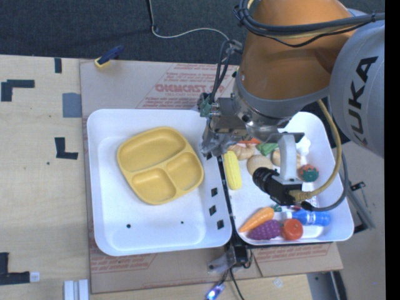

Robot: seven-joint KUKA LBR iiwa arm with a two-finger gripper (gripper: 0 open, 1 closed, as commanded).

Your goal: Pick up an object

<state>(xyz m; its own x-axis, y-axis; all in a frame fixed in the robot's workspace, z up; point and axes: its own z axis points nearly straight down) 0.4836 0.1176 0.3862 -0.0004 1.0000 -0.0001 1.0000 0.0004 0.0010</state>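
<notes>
My gripper [212, 141] hangs over the left edge of the right bin [334, 230], close to the wall between the two bins. Just below and right of it lies a yellow corn cob [232, 170]. Nearby are a beige potato-like piece [256, 164], a green piece [269, 148] and an orange piece [246, 145], partly hidden under the arm. At the bin's front lie a carrot [257, 218], purple grapes [265, 230], a red tomato [292, 230] and a blue bottle [311, 217]. Nothing is visibly held.
A yellow divided plate [159, 164] lies in the left bin [106, 230]. The large orange and grey arm covers the back of the right bin. A small red and teal toy [307, 172] sits at the right bin's right side. Cardboard lies under both bins.
</notes>
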